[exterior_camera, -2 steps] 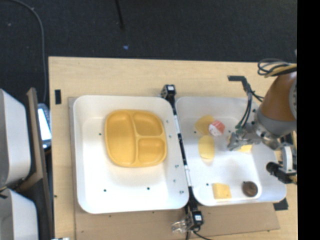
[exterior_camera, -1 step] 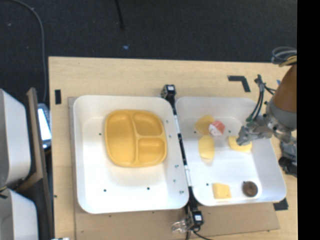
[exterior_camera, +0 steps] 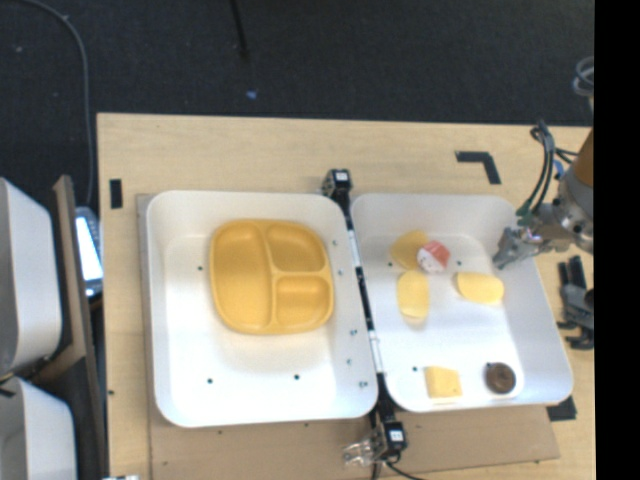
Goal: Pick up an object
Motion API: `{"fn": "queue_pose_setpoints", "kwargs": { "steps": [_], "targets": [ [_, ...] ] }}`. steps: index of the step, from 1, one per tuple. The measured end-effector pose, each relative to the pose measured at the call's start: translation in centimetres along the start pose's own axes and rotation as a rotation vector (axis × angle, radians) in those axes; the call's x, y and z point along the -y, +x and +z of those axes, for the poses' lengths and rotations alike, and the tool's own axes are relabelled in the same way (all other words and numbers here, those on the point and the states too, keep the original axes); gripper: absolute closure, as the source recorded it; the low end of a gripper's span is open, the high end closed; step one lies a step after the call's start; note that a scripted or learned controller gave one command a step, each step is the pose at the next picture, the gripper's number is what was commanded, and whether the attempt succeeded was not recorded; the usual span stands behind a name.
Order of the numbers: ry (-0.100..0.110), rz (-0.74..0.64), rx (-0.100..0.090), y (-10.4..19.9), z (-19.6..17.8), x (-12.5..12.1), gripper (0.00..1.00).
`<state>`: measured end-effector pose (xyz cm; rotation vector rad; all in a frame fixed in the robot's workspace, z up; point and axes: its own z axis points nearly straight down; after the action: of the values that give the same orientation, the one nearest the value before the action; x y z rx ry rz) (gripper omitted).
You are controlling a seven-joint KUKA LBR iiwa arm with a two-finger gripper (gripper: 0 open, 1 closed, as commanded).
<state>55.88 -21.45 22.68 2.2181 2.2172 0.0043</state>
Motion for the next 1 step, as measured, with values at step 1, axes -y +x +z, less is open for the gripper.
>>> {"fn": "queue_pose_setpoints", "kwargs": {
  "steps": [1],
  "targets": [
    [0.0, 0.0, 0.0, -0.09, -5.29, -0.1, 1.0]
  ]
}}
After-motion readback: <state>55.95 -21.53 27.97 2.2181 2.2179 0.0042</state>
